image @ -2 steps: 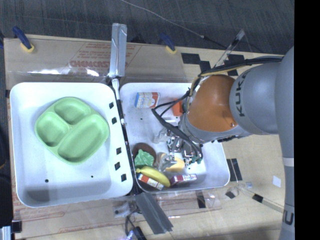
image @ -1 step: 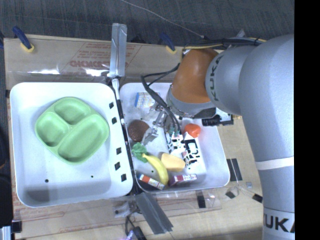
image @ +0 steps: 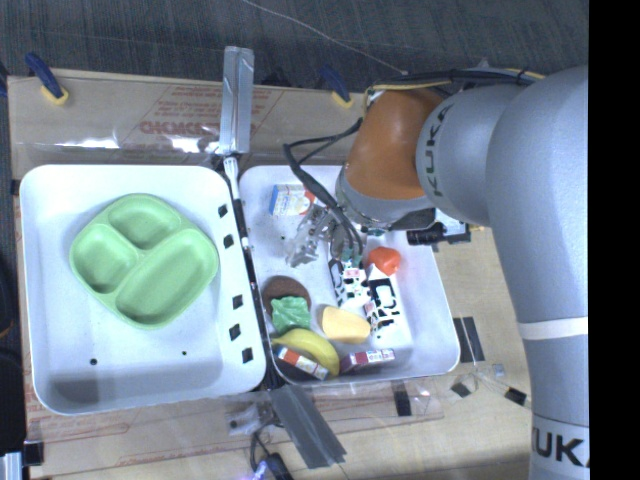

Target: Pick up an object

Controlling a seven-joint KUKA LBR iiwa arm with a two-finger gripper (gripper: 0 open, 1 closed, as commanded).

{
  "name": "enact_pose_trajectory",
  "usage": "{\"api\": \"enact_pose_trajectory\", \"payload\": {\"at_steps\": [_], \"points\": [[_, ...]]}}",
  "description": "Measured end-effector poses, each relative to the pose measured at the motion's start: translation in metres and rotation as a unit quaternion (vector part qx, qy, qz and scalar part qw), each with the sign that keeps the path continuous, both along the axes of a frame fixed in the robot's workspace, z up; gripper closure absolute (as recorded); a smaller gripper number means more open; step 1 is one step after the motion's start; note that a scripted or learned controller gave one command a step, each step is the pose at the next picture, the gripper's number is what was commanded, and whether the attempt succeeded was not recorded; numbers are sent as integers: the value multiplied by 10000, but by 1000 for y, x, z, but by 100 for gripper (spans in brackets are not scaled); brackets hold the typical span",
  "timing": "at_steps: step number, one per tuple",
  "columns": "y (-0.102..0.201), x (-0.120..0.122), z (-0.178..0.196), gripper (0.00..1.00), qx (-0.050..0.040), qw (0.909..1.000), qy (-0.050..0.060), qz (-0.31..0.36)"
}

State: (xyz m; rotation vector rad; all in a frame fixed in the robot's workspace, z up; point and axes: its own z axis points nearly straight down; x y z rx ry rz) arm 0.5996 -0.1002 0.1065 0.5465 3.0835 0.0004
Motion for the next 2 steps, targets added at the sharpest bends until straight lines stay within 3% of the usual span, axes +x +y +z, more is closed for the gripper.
{"api": "enact_pose_trajectory", "payload": {"at_steps": [1, 2], "points": [[-37, -1, 39, 100, -3, 10000, 30, 85], [-36, -2, 37, 0, 4, 9999, 44, 95]]}}
